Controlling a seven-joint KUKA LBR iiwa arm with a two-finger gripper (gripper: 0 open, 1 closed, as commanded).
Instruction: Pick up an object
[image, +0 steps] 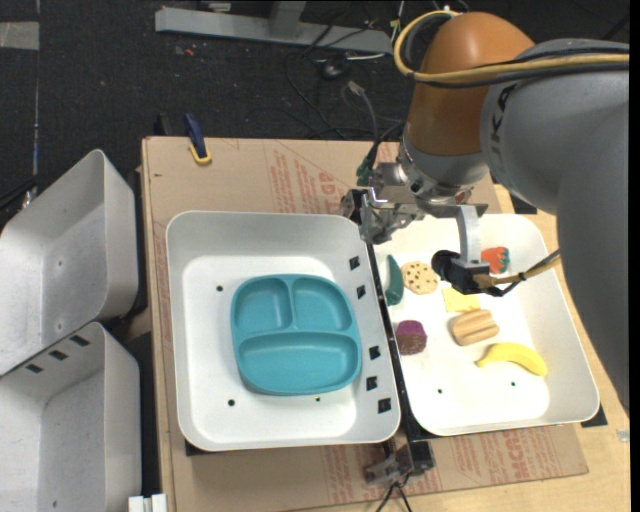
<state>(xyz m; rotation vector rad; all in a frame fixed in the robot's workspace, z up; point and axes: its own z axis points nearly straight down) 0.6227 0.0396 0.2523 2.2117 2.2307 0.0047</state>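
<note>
Bench (260, 165): brown board, two white bins side by side.

Left bin (200, 262): one teal divided plate (296, 335) lies flat at mid-floor, clear of the walls.

Right bin (470, 398): several small objects are gathered in its upper and middle parts.
- green piece (393, 281), against the wall shared with the left bin
- round speckled cookie (421, 277), just right of the green piece
- purple lump (411, 336), below the cookie, near the shared wall
- pale yellow flat piece (458, 298), right of the cookie
- tan loaf (473, 326), touching the lower edge of the yellow piece
- banana (512, 358), lower right of the loaf, apart from it
- orange piece (496, 259), toward the bin's upper right

Arm (565, 110): grey, entering from the upper right of the frame; the orange band (465, 50) is seen at top centre.

Gripper (375, 222): placed over the upper left corner of the right bin, close to the shared wall, above the green piece and the cookie. No object is seen held. Whether it is open or closed cannot be told from this angle.

Also noted: a blue and yellow clamp (198, 140) on the board's upper left edge; spare white bins (60, 250) stacked at the left edge of the frame.
</note>
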